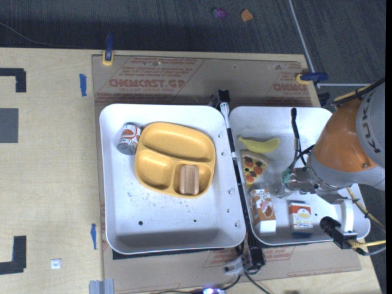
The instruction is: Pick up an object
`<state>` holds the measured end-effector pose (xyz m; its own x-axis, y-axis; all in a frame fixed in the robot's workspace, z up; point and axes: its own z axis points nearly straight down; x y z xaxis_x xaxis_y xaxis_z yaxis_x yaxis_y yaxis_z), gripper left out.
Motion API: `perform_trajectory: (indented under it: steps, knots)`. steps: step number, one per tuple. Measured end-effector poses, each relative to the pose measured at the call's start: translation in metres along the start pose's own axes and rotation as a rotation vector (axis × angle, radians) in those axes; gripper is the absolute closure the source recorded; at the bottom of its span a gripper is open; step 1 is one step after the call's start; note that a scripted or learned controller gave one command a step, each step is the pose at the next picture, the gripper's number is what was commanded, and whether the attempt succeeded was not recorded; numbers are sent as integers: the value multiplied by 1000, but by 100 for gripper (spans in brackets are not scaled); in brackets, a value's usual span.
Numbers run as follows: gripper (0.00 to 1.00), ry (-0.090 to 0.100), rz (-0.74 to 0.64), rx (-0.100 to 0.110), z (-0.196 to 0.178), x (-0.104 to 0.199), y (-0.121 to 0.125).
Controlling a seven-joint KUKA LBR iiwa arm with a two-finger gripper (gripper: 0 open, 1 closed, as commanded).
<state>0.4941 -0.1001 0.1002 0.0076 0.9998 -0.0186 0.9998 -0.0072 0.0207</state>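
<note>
Two shallow white bins side by side on the bench. Left bin (116, 225): a yellow divided tray (174, 157) with a tan block (188, 179) in its near-right compartment, and a crushed can (128, 138) touching the tray's far-left corner. Right bin (275, 116): a banana (260, 143) toward the far side, a pizza slice toy (252, 166) just nearer, a brown-and-white carton (263, 209) lying near the front-left, and a small orange-and-white box (300, 218) just to its right.

Arm reaching in from the right, orange band above the wrist, gripper (293, 179) low over the middle of the right bin, between the pizza slice toy and the small box. Cannot tell whether open or closed; hidden under the wrist body. Nothing seen held.

Judged as the approach-and-descend step, with no target yet secured. To do it well: commit to one isolated item rather than the gap between several. Best candidate probably the small box, upright faces offering parallel grip surfaces. Centre over it, align across the narrow side, descend straight, close only once both sides are bracketed. Avoid nudging the carton or catching the bin wall. Banana likely to roll or slip; flat pizza slice hard to get under.
</note>
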Motion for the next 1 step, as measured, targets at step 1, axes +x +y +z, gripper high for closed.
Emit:
perform_trajectory:
  steps: [1]
  knots:
    - [0,0,0,0,0,0,0]
